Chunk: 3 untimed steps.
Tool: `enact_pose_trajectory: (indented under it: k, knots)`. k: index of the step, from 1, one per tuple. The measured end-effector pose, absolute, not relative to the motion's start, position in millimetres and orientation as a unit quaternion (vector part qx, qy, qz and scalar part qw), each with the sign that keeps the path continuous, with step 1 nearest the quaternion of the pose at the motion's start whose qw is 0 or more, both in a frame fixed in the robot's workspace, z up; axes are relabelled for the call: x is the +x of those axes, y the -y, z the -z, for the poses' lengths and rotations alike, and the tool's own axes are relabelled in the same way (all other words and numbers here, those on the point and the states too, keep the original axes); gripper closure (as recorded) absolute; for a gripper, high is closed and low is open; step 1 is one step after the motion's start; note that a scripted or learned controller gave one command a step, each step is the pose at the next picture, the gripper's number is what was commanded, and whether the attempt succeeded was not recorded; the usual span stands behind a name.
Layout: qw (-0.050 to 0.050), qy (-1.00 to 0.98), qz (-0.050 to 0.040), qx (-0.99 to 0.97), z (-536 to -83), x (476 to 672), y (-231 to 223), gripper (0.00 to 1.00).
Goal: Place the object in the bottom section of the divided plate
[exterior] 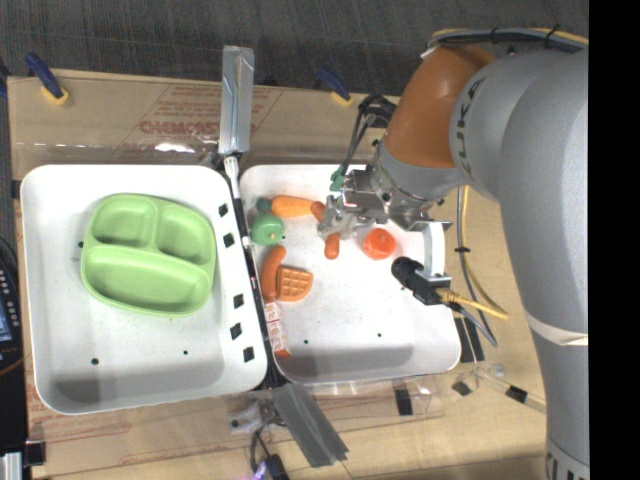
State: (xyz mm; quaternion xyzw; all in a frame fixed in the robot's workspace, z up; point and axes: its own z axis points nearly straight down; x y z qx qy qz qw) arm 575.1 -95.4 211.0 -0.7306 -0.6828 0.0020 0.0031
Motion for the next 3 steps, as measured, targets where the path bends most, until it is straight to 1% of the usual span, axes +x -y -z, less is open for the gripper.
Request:
enact_pose_trajectory:
  k: [1,2,3]
  knots:
    - [0.002,0.638,-0.0019,-0.77,-192.1,569.1,32.9,1.0]
    - [0.002,0.656,-0.001,-0.754,-191.0,571.5,-40.0,1.0]
    - [0.001,0.656,-0.001,-0.755,-191.1,571.5,-39.4,0.0]
